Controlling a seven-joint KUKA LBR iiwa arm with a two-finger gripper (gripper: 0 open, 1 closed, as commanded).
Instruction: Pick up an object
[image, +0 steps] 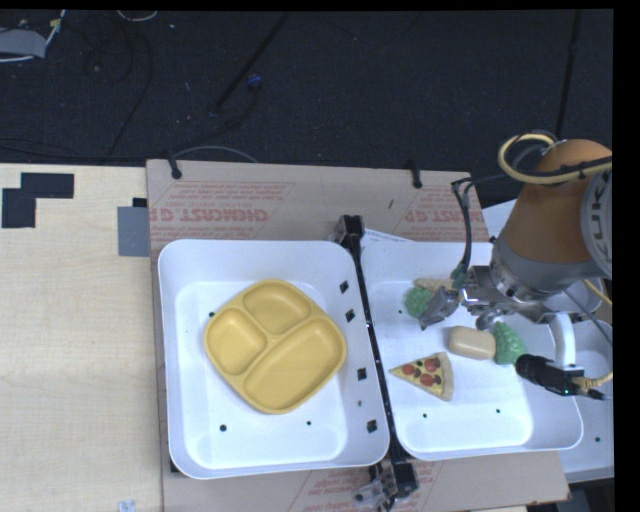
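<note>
My gripper (462, 315) hangs over the right bin (500, 430), near its middle, with the arm coming in from the right. Its two grey fingers (438, 308) stand apart with nothing between them, so it is open. Just below it lies a beige block (470, 343), with a green leafy piece (509, 345) touching its right end. Another green piece (421, 298) lies just left of the gripper. A toy pizza slice (425, 375) rests further toward the front of the bin.
The left bin (200, 430) holds a yellow divided plate (275, 345). A black divider (365, 340) runs between the two bins. Bare white floor shows at the front of the right bin.
</note>
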